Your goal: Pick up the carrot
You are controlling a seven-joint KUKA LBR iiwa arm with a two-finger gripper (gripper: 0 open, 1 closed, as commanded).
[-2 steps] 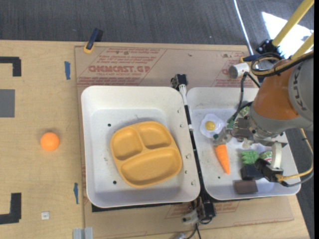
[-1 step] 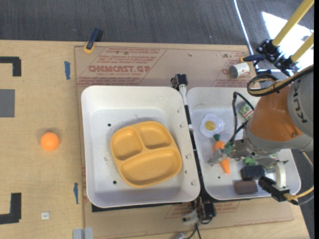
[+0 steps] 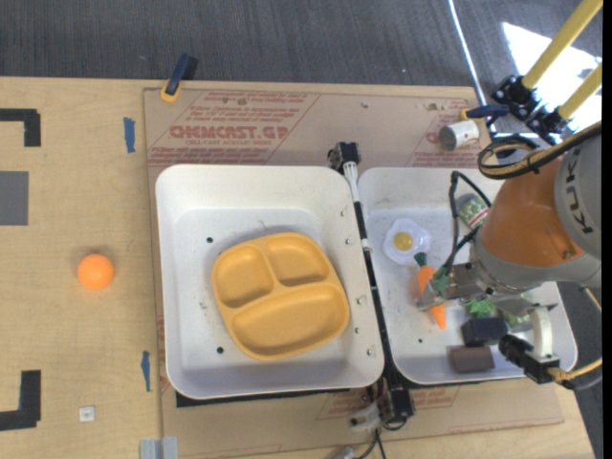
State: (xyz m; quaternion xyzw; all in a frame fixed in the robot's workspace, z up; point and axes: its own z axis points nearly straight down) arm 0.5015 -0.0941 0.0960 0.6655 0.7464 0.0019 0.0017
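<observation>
- Here we see the arm [image 3: 535, 228] reaching into the right bin [image 3: 406, 361] from three o'clock.
- Our yellow tray [image 3: 279, 295] sits in the left bin [image 3: 182, 256].
- The carrot [image 3: 426, 290] lies at the gripper's [image 3: 442, 290] nine o'clock, touching; whether we grip it, we cannot tell.

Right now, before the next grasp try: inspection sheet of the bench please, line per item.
Surface: two white bins; left bin, right bin, on a cardboard sheet.
Job's things: carrot in the right bin, beside the hand.
Clutter: yellow divided plate in the left bin; fried egg toy, dark blocks in the right bin.
Hand: hand low over the carrot; finger state not readable.
Cables: black loop above the arm.
Surroundings: orange ball on the bench, left.
</observation>
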